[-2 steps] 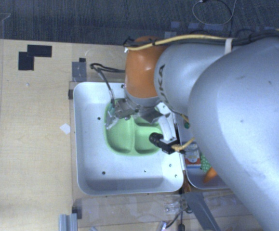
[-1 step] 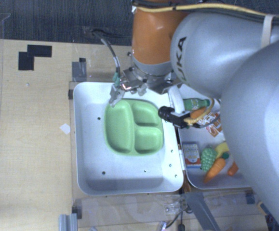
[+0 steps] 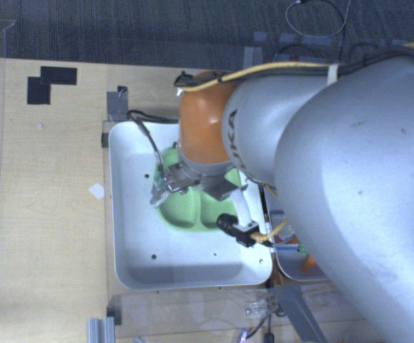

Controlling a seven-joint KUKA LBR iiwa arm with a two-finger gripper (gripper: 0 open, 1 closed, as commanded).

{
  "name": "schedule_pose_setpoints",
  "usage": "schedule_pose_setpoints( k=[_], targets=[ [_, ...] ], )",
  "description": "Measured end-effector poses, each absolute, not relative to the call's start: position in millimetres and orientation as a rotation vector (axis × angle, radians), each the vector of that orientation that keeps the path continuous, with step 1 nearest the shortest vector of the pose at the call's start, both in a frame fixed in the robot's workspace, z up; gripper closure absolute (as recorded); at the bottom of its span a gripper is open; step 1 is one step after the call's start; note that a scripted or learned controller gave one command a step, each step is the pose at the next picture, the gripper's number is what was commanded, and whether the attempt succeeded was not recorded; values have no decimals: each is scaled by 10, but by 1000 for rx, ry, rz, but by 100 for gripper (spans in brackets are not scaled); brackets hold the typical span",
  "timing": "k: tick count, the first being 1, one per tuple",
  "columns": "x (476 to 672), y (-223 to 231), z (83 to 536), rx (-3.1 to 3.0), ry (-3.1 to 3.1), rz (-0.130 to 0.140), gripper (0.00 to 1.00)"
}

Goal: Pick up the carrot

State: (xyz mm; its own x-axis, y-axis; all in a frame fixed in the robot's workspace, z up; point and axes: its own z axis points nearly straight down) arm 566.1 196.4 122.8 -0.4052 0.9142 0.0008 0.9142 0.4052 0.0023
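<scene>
Whether the jaws stood wide or narrow could not be told: the grey two-finger gripper [image 3: 186, 189] pointed straight down and its own wrist hid them from the camera above. It hung over the far right part of the shallow white left bin [image 3: 124, 220], just above a pale green, rounded plastic object [image 3: 181, 219] that lay on the bin floor. Nothing could be seen held in the gripper.

A small metal fitting [image 3: 165, 180] stuck out on the gripper's left side, and a black cable connector [image 3: 234, 230] lay on its near side, over the green object's right edge. Directly above the gripper sat the glossy orange band [image 3: 203, 131] of the wrist, and from it the thick grey arm [image 3: 335, 163] ran off to the right. A yellow cable [image 3: 278, 68] ran along the arm's top.

The arm covered most of the second white bin [image 3: 291, 271] on the right. In the narrow strip of that bin left in sight, a small orange piece [image 3: 307, 263] showed at the arm's edge; it looked like the carrot, well apart from the gripper and in the other bin.

Both bins rested on the light wooden bench [image 3: 42, 191], which bore black tape marks [image 3: 49, 83] at its far left. Dark blue carpet [image 3: 121, 13] lay beyond.
</scene>
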Motion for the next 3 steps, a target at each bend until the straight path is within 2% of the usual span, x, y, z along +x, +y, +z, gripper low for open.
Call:
schedule_pose_setpoints(
  k=[1,2,3],
  targets=[
    [6379,2156,2450,1473,2767,11,0],
    [6132,2181,1131,1223,2892,5,0],
    [6557,2309,2568,856,3014,8,0]
  ],
)
